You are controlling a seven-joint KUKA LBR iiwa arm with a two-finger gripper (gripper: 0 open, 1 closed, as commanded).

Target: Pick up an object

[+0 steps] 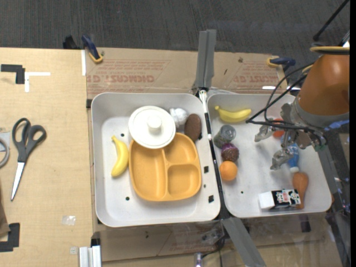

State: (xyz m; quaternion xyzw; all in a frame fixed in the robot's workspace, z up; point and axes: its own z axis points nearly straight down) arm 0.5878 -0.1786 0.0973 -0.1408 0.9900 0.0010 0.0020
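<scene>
Two white bins are set side by side on cardboard. Open floor is seen in the right bin [245, 202] between the orange [228, 171] at its left wall and the carrot [300, 182] near its right edge; a banana [233, 114] lies far, a carton [281, 199] near. Scissors [23, 149] lie on the wooden bench at left. The gripper [285, 149] is poised over the right bin, beside the carrot; whether its grip is released or clenched cannot be told.
</scene>
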